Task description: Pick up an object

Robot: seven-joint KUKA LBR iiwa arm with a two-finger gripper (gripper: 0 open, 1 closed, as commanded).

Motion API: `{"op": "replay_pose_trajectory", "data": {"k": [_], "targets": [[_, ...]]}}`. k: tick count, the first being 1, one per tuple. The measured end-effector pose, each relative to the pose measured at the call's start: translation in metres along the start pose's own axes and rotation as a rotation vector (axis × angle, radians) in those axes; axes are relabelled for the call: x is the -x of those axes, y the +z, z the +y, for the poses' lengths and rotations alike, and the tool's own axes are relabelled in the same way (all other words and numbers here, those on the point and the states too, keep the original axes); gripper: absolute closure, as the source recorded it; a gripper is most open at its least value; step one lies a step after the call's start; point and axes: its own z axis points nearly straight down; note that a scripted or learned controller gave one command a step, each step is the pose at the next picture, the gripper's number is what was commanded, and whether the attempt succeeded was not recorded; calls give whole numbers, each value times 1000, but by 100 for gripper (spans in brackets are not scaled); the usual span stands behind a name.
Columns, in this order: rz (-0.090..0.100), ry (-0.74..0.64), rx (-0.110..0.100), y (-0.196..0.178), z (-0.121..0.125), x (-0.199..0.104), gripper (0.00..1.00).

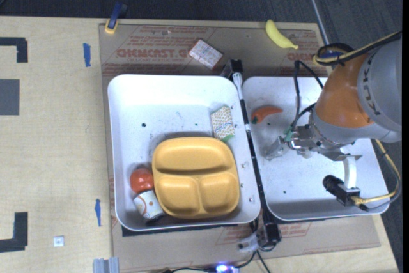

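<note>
Two bins on the bench: left bin is crowded, right bin nearly bare. Arm reaches over the right bin, pincer low near that bin's middle, slightly toward its left wall. Can't tell whether it's spread or pressed together; the wrist hides the tips, and nothing visibly sits between them.

Closest candidate: small orange-red piece in the right bin's far-left corner, near the pincer but apart from it. Looks like a light, curved plastic toy, probably stiff and a bit slick. Best grip is likely across its narrow middle, coming straight down; its closeness to the bin wall may cramp one side.

Left bin: big yellow divided tray along the near edge, too wide and smooth-rimmed for an easy pinch. Red ball-like item and a small white-orange cup are wedged against the tray's left side. Patterned packet lies just past the tray, flat and likely flimsy.

Banana and a small box sit outside the bins at the far edge.
</note>
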Motion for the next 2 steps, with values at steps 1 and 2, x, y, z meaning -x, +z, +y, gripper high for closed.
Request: {"op": "replay_pose_trajectory", "data": {"k": [1,2], "targets": [[0,0,0,0,-22,-2,0],[0,1,1,0,-50,-1,0]]}}
